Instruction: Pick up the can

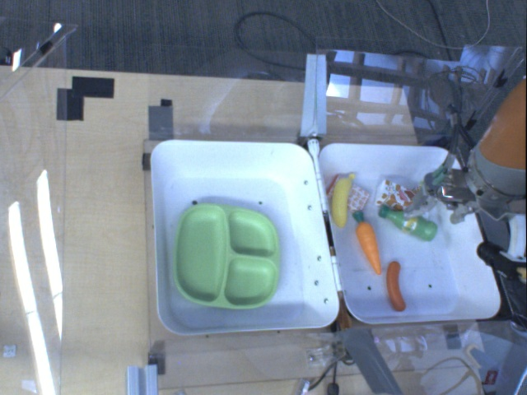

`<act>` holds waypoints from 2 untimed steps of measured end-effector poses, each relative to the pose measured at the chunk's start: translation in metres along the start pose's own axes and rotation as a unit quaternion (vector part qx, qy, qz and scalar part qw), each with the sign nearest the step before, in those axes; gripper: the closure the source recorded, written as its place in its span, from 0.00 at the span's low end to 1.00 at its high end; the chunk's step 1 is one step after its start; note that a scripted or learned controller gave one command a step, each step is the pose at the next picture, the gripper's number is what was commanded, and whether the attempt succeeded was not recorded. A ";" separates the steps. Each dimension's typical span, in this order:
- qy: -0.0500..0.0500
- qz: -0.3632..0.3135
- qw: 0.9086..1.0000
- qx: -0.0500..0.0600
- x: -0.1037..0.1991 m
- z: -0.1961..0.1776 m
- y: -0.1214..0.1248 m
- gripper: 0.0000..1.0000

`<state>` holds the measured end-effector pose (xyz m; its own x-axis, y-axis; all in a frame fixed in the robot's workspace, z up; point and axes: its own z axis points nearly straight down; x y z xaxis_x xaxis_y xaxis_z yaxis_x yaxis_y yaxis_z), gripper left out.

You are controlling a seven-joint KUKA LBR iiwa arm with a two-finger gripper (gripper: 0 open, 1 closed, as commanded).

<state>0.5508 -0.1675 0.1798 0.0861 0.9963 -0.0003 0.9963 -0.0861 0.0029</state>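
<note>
The can (pixel 394 195), white with red and green print, lies on its side near the back of the right bin (pixel 461 299). My gripper (pixel 445 194) hangs at the right side of this bin, just right of the can and above the cap end of a green bottle (pixel 412 224). Nothing shows in its grasp. The grey arm with its orange band (pixel 504 142) comes in from the right edge.
In the right bin there are also a yellow banana (pixel 340 200), an orange carrot (pixel 368 246) and a red-brown sausage (pixel 395 285). The left bin (pixel 177 167) holds a green divided plate (pixel 227 255). Cables and a clear frame stand behind the bins.
</note>
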 end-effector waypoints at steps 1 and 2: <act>-0.002 0.029 1.000 -0.010 0.030 0.070 0.075 0.00; -0.001 0.015 1.000 -0.019 0.007 0.076 0.061 0.00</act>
<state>0.6128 -0.1656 0.1036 0.1152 0.9933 -0.0023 0.9925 -0.1150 0.0415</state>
